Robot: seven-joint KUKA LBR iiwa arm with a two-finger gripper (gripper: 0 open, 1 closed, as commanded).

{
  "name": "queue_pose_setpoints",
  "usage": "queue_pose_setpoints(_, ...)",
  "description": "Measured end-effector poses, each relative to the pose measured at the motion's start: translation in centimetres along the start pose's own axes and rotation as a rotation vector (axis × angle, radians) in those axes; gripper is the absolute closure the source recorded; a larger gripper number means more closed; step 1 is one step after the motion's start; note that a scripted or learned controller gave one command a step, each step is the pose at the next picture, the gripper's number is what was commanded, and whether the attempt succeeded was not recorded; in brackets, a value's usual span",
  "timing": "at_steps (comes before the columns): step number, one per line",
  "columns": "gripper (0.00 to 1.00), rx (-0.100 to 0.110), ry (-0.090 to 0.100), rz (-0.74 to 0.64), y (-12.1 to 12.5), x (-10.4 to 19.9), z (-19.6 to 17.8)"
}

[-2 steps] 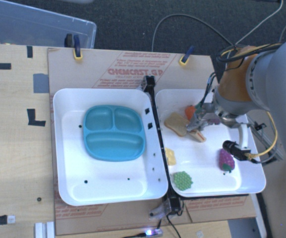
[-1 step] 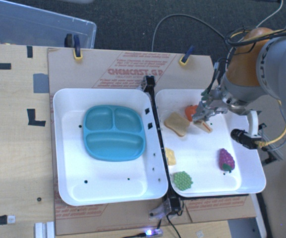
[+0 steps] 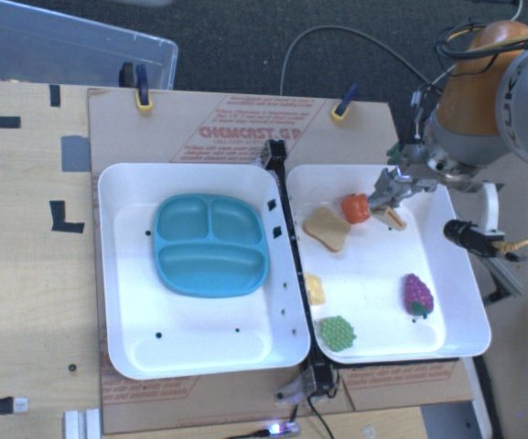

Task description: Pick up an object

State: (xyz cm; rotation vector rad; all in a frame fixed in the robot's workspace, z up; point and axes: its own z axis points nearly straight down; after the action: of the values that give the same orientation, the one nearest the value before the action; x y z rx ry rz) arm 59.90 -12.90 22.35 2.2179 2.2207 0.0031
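Object candidates, right bin: red tomato-like toy in the upper middle, touching or just beside the tan bread-slice toy on its lower left. Small tan piece lies just right of the red toy, directly under the gripper. Purple grape bunch sits near the bin's right wall, well apart from the rest. Green broccoli-like toy at the bottom edge, near the divider. Yellow cheese-like block against the left wall of that bin.

Gripper is low over the upper part of the right bin, tips between the red toy and the small tan piece (contact with either cannot be resolved). Jaws: spread or closed cannot be told at this angle; nothing visibly between them.

Arm enters from the right, orange band above the wrist.

Left bin: blue three-compartment plate, lying flat, roughly centred.

Both bins rest side by side on a cardboard sheet on the worktop, held by two yellow clamps at its far edge.
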Motion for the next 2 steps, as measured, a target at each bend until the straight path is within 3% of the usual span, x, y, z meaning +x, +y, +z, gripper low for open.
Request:
queue_pose_setpoints(1,1.0,-0.001,0.0,0.0,0.1,0.0,-5.3)
queue_pose_setpoints(2,1.0,0.005,0.001,-0.004,-0.2,5.2,-5.5)
